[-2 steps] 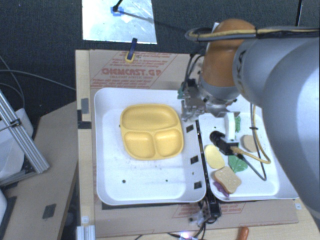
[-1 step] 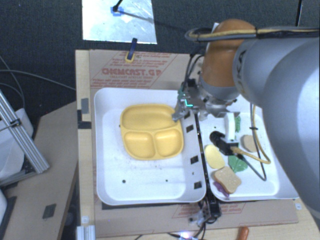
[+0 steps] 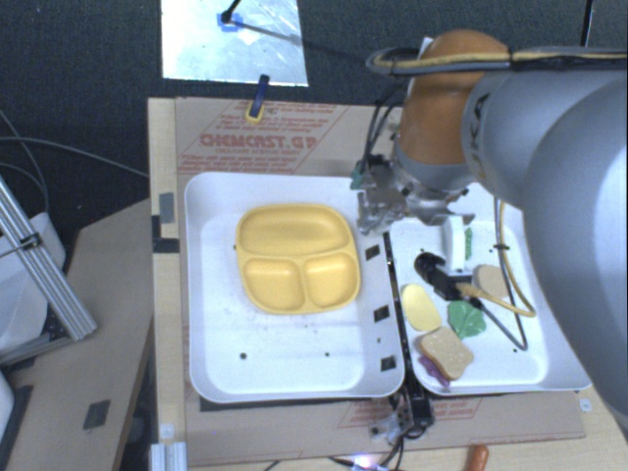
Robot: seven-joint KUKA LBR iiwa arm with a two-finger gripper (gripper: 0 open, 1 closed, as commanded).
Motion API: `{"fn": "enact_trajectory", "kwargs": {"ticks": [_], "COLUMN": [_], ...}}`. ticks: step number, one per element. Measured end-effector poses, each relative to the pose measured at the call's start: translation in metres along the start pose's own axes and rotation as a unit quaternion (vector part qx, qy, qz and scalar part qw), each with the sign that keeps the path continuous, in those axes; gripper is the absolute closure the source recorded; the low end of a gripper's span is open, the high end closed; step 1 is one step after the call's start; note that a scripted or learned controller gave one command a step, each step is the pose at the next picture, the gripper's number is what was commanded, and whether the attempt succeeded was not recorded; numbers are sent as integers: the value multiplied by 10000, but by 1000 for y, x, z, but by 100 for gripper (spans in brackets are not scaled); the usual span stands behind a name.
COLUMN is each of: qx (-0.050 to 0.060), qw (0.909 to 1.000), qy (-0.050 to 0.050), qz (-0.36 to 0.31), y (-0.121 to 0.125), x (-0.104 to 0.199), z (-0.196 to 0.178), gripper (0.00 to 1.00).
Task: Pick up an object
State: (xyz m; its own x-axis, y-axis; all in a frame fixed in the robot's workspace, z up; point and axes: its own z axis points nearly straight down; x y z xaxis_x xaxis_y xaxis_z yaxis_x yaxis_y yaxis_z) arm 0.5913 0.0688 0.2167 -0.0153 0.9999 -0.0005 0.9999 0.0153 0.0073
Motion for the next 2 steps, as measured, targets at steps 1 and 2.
{"fn": "enact_trajectory", "kwargs": {"ticks": [1,2], "qx": [5,-7], "qw": [10000,10000], "qy": [-4,-1], "qz": [0,-20], "y": [0,1], "x": [0,0], "z": [0,-11], "gripper": [0,100]}}
